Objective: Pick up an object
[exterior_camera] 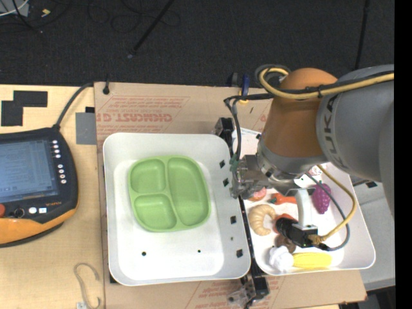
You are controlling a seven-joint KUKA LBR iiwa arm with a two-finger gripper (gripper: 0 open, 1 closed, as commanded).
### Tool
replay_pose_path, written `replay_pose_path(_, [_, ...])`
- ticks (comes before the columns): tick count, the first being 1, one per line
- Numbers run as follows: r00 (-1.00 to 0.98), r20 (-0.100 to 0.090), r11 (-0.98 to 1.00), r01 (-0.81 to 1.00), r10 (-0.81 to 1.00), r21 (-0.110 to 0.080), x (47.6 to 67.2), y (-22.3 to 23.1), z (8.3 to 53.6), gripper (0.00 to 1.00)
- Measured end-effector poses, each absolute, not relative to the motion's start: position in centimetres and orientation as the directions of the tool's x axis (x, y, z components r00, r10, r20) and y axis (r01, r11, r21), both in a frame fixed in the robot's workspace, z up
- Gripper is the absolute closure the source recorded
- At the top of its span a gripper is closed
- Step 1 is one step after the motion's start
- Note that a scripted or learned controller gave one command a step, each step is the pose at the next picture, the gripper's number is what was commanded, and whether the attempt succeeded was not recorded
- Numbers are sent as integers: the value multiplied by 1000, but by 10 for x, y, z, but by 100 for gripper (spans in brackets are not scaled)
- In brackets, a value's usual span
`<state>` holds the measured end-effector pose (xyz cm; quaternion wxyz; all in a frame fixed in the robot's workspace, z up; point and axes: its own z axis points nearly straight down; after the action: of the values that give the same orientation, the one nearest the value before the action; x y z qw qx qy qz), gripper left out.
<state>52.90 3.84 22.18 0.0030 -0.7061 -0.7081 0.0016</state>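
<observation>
The right white bin (360, 253) holds several toy foods: a tan croissant-like piece (261, 217), a purple grape bunch (321, 198), a yellow corn cob (311, 260), a white lump (280, 257), a dark brown piece (288, 232) and an orange-red piece (284, 200). A pinkish bit (259, 194) lies right under the wrist. My gripper (248, 187) reaches down at the bin's left edge, just above the croissant piece. The arm's orange band (296, 118) and grey body cover the bin's upper part.
The left white bin (122, 250) carries a green divided plate (170, 193). A teach pendant (32, 185) lies on the bench at far left. Cables loop around the wrist and over the right bin. A metal hook (87, 282) lies near the bench's front left.
</observation>
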Motion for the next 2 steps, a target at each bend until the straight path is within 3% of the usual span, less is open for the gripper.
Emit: replay_pose_path(2, [-1, 0, 1, 1000, 1000, -3, 539, 42, 232, 100])
